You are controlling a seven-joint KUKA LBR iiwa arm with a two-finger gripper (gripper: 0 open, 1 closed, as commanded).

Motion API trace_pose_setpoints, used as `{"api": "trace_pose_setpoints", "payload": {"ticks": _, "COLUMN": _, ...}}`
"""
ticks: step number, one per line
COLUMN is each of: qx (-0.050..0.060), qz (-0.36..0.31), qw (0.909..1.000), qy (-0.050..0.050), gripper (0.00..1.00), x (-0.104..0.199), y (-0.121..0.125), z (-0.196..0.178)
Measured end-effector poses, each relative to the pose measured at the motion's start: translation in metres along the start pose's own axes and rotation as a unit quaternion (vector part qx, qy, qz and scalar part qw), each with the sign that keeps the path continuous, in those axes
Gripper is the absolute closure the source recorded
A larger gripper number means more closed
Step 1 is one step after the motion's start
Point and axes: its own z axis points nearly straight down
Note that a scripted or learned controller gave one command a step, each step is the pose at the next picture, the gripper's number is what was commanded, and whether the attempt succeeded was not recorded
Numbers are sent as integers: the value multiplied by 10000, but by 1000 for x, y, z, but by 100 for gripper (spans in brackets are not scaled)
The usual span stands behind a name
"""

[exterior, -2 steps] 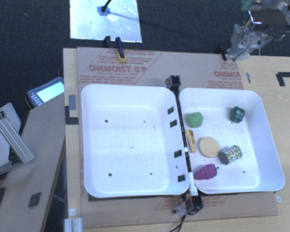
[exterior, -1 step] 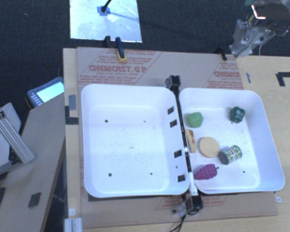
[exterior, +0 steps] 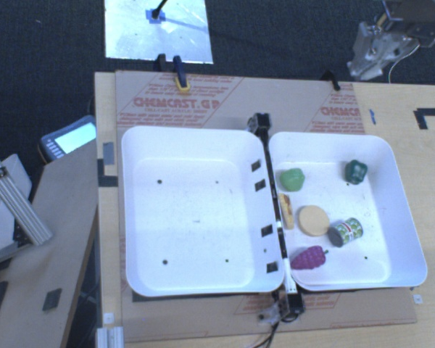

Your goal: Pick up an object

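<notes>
Seen from above at a slant: two shallow white bins side by side on a tan bench. Left bin (exterior: 188,209) bare inside except for small dark dots. Right bin (exterior: 391,216) holding five small things, all lying loose and apart from the gripper. Light green pepper-shaped toy (exterior: 292,180) at the far left of that bin, near the divider. Dark green pepper-shaped toy (exterior: 356,171) at the far right. Round tan disc, perhaps a cookie or cracker (exterior: 313,220), near the middle, just beside a small tin can (exterior: 346,231) lying on its side with a green and red label, writing too small to read. Purple bunch of toy grapes (exterior: 309,257) at the near left, close to the divider.

Beneath the bins, a brown board (exterior: 203,96) printed in red with "CHEMCAST", shown again on the far right side at an angle, partly hidden.

Gripper (exterior: 373,53) at the far right corner, above the dark floor beyond the bench, well away from both bins. Open or closed: cannot tell.

Shiny metal sheet (exterior: 158,19) on the floor at the far left.
</notes>
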Motion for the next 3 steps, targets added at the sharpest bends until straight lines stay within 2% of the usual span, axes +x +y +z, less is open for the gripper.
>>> {"api": "trace_pose_setpoints", "payload": {"ticks": 3, "qx": -40, "qz": -45, "qw": 10000, "qy": 7, "gripper": 100, "x": 0, "y": 1, "z": -34}}
